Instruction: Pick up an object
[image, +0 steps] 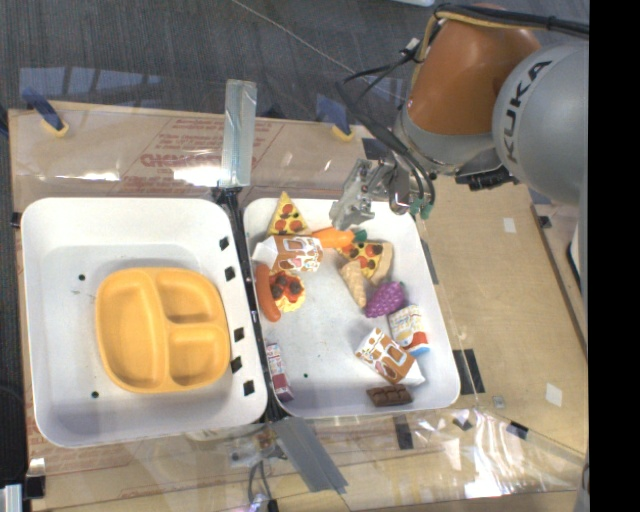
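Camera view: the grey two-finger gripper (352, 212) hangs at the right-hand shallow white bin (330, 385)'s twelve o'clock rim, probably lining up on the orange toy carrot (335, 238) just beneath it; whether it is open or holding anything, I cannot tell. That bin carries the toy food. The left-hand white bin (60, 235) holds a yellow compartment plate (160, 328).

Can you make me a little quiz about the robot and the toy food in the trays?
1. True or false: the yellow plate lies in the left bin.
2. What purple food is in the right bin? A) grapes B) banana C) egg
3. Fill in: the gripper is over the right bin's ____ edge in the picture.

Key: 1 true. 2 A, the grapes. 3 top.
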